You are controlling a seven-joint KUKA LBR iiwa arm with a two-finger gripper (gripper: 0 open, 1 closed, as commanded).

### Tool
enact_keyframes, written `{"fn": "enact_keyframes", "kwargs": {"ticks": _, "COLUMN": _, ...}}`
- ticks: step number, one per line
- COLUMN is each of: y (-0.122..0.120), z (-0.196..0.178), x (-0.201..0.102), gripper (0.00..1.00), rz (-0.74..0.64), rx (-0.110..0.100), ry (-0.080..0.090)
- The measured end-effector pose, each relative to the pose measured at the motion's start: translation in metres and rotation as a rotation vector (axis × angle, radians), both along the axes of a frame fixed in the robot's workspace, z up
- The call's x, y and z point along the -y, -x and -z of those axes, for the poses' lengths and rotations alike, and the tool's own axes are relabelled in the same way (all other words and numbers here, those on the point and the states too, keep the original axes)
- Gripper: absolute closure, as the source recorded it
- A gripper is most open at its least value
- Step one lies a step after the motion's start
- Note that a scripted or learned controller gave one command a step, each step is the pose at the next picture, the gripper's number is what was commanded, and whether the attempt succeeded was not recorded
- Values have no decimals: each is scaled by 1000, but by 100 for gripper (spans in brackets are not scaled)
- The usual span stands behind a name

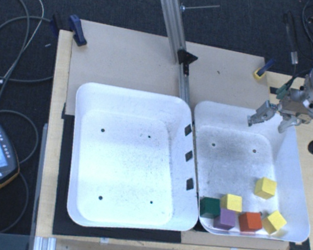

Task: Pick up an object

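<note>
Blocks (241,211) apart from open gripper (271,119)

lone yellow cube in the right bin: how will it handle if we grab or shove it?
The yellow cube looks rigid with flat faces, so it will probably slide, not roll. It seems small and likely light, so a push may skid it across the smooth right bin. It sits apart from the cluster, so the pincer probably gets clearance.

Both white bins (88,104) look like smooth, faintly glossy plastic, dark-speckled; the bench (126,57) is matt board.
</note>
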State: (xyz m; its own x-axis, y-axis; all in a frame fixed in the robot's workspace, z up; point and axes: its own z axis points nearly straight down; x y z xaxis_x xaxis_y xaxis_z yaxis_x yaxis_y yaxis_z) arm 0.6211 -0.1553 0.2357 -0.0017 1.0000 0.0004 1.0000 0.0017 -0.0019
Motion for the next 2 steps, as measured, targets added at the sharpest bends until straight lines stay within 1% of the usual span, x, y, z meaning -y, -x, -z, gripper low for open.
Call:
{"fn": "enact_keyframes", "kwargs": {"ticks": 1, "y": 51, "z": 91, "x": 39, "gripper": 0, "rz": 6, "rx": -9, "ry": -2}}
{"fn": "enact_keyframes", "kwargs": {"ticks": 2, "y": 88, "z": 139, "x": 56, "gripper": 0, "rz": 5, "rx": -6, "ry": -2}}
